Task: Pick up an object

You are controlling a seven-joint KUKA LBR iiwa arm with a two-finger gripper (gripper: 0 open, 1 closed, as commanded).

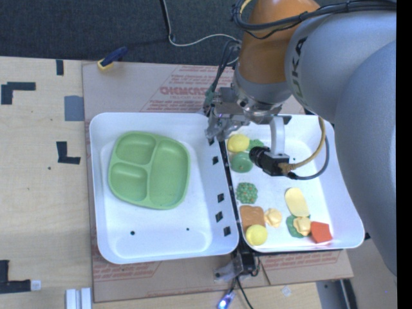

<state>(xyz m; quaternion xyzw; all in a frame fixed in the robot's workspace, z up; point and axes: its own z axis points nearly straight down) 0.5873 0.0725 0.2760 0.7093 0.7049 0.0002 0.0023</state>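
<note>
1. The grey arm with its orange band (278,11) enters from the right of the frame and bends down over the upper part of the right-hand white bin (335,192), its bulk covering that bin's upper right corner
2. The tool (239,129) sits low at the bin's upper left, just beside the divide between the two bins; whether it is released or clenched cannot be told from this angle
3. A small yellow ball (238,143) lies directly under the tool, touching or nearly touching a round green piece (242,163) just below it in the frame
4. Further down the same bin's left side lie a knobbly green item (246,191), an orange-brown block (252,214) and a second yellow ball (256,235), close together in a column
5. Toward the bin's lower right are a pale yellow oval piece (297,202), a small yellow lump (273,217), a green-and-yellow piece (299,224) and an orange-red block (321,232)
6. The left-hand white bin (103,237) holds a light green divided plate (149,170) in its upper left half
7. Both bins rest on a cardboard sheet (129,85) on the worktop (38,192); a thin cable (193,42) trails across the dark upper area of the frame
</note>
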